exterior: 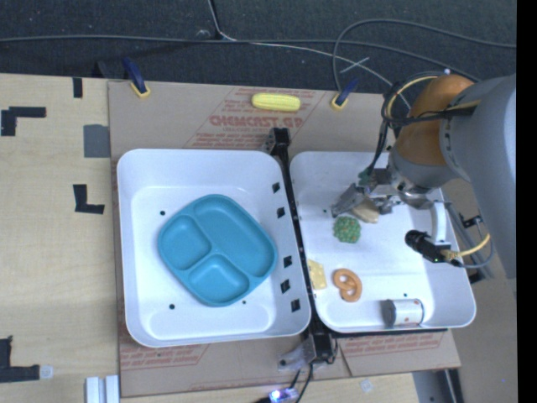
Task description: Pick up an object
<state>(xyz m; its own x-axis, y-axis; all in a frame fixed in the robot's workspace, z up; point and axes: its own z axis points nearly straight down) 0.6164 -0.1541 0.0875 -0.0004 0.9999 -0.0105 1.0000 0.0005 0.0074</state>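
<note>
Broadly, a brown cardboard sheet covers the bench under both bins. The arm, grey with its orange band, comes in from the right and bends down over the far part of the right bin. The left bin sits touching the right one along a black divider. In the left bin lies a blue compartment tray, set slightly askew, near the bin's middle. The gripper hangs low over the far half of the right bin, its fingers pointing left; whether they are spread or closed cannot be told, and nothing is visibly between them. A small tan piece lies just beside the fingers. Just near of the gripper sits a green broccoli-like piece, close to the fingertips. Farther toward the near edge lies an orange pretzel, and to its right a small grey-and-white can on its side. A pale yellow cracker rests against the bin's left wall. A yellow banana-shaped toy lies on the cardboard beyond the bins.
</note>
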